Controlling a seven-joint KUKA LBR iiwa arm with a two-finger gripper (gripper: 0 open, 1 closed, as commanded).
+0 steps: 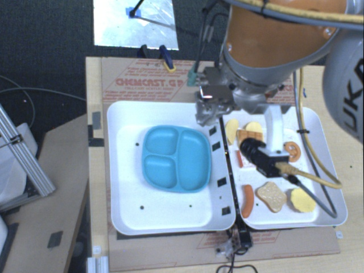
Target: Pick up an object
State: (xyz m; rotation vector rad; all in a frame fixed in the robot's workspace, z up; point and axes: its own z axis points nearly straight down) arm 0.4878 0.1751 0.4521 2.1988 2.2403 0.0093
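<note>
Two white bins point(128, 209) point(316, 127), one blue divided plate point(175, 158), one orange sausage point(247, 201), one bread slice point(271, 197), one pretzel point(292, 151)

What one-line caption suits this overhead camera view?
Orange-banded arm hovers over right bin of toy food; blue divided plate sits in left bin.

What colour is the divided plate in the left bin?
Light blue, all three compartments alike; the divided plate shows plainly in the camera view.
</note>
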